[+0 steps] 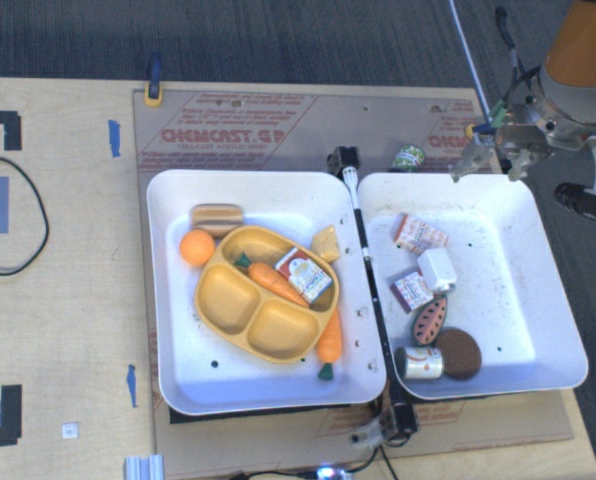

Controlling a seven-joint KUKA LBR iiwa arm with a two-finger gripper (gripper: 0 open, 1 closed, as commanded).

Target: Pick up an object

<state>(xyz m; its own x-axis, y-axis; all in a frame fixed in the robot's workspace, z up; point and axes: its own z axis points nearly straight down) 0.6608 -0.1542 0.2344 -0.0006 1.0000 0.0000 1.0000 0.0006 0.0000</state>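
camera view: white box (437, 268) below pincer (488, 164)

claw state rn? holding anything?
Claw: above the far rim of the right bin, nothing seen between its fingers; open or closed cannot be told.

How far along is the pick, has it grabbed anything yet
Nothing looks picked yet. The gripper hangs above the far edge of the right bin with nothing between its fingers. The objects lie in the bins, such as the white block and brown disc. Left to do: descend, grasp one and lift.
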